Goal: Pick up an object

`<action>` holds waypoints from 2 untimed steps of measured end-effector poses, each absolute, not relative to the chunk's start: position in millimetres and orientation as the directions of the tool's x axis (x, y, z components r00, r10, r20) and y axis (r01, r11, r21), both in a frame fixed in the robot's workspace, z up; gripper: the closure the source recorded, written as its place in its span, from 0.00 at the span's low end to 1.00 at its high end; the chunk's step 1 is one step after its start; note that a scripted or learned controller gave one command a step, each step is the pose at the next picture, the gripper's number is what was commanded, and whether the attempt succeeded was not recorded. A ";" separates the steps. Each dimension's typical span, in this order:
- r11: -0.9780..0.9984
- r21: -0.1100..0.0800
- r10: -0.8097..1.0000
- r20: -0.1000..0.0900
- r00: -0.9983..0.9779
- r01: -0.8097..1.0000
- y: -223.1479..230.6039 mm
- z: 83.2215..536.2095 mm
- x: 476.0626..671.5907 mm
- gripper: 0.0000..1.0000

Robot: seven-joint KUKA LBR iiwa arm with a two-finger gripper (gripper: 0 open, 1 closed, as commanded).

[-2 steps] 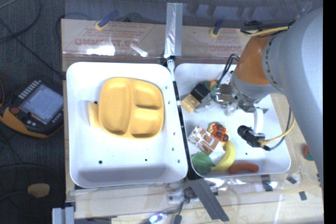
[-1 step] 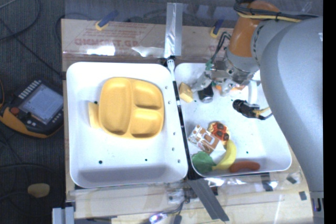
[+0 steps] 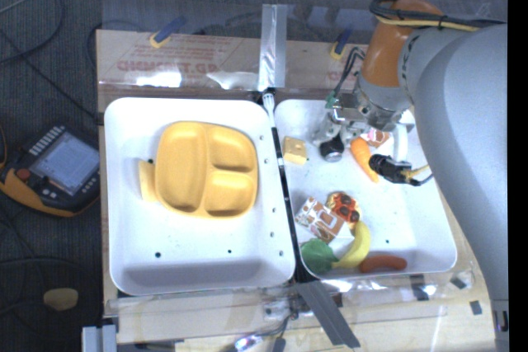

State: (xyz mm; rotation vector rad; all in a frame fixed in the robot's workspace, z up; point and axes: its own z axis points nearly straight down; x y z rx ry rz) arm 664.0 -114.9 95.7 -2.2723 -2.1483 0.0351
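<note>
The gripper hangs low over the far end of the right bin; whether its fingers are spread or closed cannot be told, and nothing shows between them. Just to their right lies a carrot, its long axis slanting from upper left to lower right. A yellow block sits just left of the fingers. Nearer the camera lie a banana, curving upward, and a red sausage lying crosswise.
</note>
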 end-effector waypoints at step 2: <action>0.018 -0.002 1.000 -0.001 -0.018 1.000 -51.7 191.1 649.5 1.00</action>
